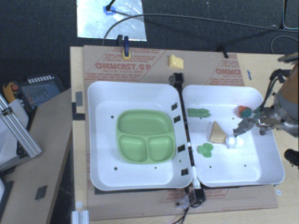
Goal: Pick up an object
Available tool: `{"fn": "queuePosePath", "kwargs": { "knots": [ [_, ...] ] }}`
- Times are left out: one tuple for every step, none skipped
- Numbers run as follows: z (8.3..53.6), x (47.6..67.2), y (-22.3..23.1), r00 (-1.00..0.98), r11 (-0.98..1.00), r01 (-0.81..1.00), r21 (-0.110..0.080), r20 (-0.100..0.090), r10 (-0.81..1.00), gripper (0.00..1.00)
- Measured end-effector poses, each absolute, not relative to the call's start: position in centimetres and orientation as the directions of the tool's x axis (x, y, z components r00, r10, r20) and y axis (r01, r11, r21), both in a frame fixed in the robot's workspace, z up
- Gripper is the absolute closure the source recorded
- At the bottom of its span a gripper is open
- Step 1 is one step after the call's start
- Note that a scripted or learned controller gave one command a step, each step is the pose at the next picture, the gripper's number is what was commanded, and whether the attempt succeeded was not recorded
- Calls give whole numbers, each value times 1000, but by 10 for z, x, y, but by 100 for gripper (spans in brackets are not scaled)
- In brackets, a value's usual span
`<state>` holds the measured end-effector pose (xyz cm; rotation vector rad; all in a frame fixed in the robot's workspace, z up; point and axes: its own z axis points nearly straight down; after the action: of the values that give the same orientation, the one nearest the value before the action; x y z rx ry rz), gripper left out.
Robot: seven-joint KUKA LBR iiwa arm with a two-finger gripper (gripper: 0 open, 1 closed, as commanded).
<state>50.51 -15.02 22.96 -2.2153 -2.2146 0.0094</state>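
1. Tool (pixel 239 129) sits low over the right bin (pixel 268 171), reaching in from the right; can't tell if it's released or clenched; nothing visibly gripped.
2. White ball (pixel 231 142) lies just below-left of the tool tip, round, no long axis; touching or not, can't tell.
3. Tan wedge (pixel 217 132) just left of the ball; narrow end points up-image, long axis roughly vertical in view.
4. Green strip (pixel 198 112) near the bin's top left, long axis left-right; green clump (pixel 204 149) below the wedge; red piece (pixel 244 111) upper right.
5. Left bin (pixel 100 97) holds a green divided tray (pixel 144 135).
6. Cardboard (pixel 154 62) on the worktop reads "CHEMCAST", printed twice; smaller text unreadable.
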Motion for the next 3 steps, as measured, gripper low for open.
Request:
{"fn": "queuePosePath", "kwargs": {
  "knots": [
    [236,508,-150,-3,3,1000,2,0,1000,0],
    [190,516,-152,-1,1,1000,-2,1,1000,0],
    [131,525,-150,-1,1,1000,-2,1,1000,0]
  ]
}}
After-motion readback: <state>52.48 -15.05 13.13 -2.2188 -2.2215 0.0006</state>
